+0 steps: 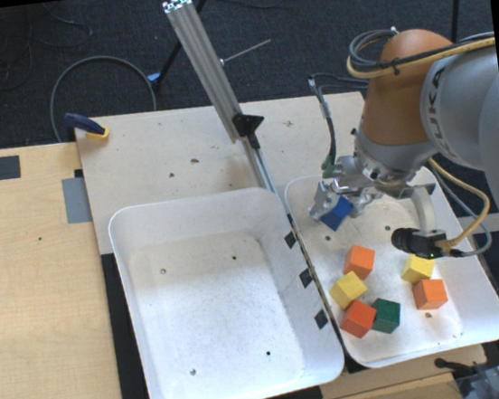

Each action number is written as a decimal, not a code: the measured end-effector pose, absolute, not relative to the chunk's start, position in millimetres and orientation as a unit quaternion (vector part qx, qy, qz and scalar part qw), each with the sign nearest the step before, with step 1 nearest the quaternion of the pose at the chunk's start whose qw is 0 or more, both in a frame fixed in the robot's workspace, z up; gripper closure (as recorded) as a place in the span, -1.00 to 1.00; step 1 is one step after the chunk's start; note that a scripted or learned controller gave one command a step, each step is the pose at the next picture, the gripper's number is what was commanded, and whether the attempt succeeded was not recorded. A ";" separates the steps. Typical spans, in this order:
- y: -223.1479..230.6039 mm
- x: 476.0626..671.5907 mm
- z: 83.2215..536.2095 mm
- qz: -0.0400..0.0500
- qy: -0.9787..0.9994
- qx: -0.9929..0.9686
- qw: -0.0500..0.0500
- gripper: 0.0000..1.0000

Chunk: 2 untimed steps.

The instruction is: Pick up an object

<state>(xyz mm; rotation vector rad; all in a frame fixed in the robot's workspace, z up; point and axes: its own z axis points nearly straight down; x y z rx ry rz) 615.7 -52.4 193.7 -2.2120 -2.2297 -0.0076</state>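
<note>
Sitting clamped between the closed gripper [335, 203] fingers, a blue block [334, 214].

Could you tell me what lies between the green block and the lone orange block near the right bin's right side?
In the camera view, only bare white bin floor separates the green block from the orange block; the yellow block sits above that stretch.

This is a robotics lab. An industrial arm [437, 96] with an orange band reaches over a plywood worktop [162, 160] that carries two white bins [138, 254]. Loose cables [96, 73] lie on dark carpet, and an aluminium profile post [204, 63] stands behind.
</note>
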 end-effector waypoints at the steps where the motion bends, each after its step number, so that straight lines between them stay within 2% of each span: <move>1: -32.3 633.4 189.6 0.000 -0.708 -0.707 0.001 1.00; 2: 29.7 600.6 189.4 0.001 -0.709 -0.705 0.004 1.00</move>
